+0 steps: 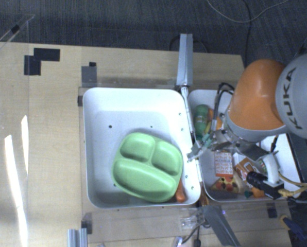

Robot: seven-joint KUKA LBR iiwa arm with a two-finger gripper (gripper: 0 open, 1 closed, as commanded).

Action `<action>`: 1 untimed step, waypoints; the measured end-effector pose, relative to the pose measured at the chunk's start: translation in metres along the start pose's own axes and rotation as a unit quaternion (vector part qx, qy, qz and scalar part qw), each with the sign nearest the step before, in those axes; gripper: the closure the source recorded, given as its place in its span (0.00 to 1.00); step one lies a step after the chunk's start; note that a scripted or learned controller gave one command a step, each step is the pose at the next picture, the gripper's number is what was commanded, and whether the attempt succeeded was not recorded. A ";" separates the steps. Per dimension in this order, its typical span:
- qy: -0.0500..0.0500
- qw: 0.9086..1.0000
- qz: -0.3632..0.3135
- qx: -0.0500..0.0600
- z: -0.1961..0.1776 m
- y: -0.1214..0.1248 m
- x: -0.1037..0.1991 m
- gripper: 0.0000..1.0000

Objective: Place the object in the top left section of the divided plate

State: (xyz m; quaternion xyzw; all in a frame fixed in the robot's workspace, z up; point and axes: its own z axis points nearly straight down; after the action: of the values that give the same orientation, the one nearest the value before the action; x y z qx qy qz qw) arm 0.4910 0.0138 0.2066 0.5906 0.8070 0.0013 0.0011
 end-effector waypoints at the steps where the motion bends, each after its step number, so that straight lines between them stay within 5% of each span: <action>1: 0.000 1.000 0.000 -0.002 -0.011 0.002 0.000 1.00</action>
State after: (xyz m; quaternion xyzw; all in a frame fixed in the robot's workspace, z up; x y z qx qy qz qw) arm 0.4927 0.0143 0.2176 0.5907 0.8069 0.0032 0.0028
